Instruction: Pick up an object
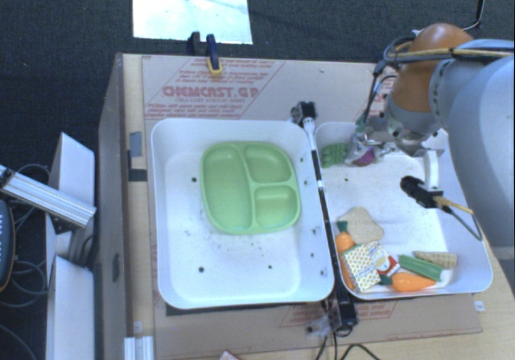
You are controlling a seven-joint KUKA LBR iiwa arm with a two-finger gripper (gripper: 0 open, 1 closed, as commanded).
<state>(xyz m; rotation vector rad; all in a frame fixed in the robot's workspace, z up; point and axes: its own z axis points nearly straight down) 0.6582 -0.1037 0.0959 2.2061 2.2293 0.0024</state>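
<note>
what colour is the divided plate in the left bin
Light green, seen in the camera view: the divided plate.

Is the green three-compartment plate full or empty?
Empty: the green three-compartment plate in the left white bin shows bare compartments.

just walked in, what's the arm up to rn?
The KUKA arm reaches in from the right, its gripper low at the far end of the right bin, by a green item and a purple one. Whether it holds either is unclear. Toy food is piled at that bin's near end; the left bin holds a green divided plate.
</note>
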